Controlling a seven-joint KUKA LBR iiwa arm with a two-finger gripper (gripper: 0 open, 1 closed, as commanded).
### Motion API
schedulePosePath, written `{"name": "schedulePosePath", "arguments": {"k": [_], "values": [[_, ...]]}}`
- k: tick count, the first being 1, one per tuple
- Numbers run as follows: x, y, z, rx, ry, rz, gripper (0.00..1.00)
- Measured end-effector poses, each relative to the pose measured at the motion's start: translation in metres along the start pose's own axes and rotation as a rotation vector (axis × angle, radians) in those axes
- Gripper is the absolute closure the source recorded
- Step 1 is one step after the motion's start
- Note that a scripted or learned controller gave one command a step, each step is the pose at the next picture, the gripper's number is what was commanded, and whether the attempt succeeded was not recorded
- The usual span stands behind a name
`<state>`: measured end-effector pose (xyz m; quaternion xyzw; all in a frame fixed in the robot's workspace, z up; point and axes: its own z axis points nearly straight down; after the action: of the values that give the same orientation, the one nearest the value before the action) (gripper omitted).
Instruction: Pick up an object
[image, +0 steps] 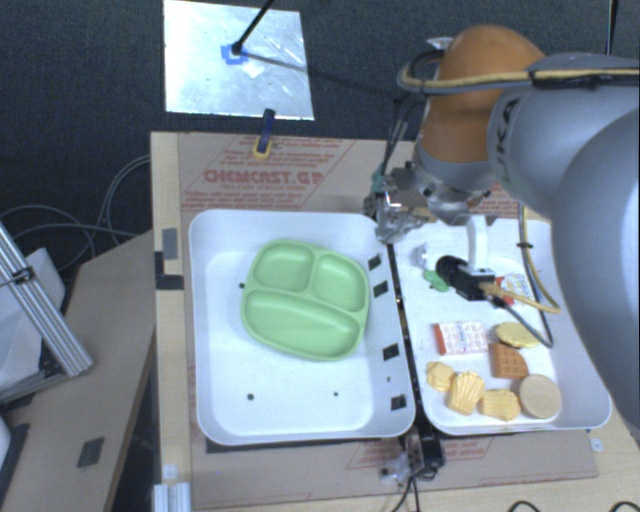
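Hung the claw (398, 218) at upper centre above the inner rim of the right bin (572, 345), its grip impossible to tell, and probably needed to drop squarely onto the round biscuit (540, 396) at lower right.

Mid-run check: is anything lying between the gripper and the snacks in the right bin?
Nothing visible does. The gripper hangs over the far end of the right bin, beside the wall shared with the left bin; the red-and-white packet and the biscuits lie toward the near end, with no loose thing between.
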<state>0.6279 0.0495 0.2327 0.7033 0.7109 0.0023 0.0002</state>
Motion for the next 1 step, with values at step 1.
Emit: {"name": "schedulePosePath", "arguments": {"k": [1], "values": [[0.0451, 0.0187, -0.0026, -0.001, -0.001, 0.002, 1.00]]}}
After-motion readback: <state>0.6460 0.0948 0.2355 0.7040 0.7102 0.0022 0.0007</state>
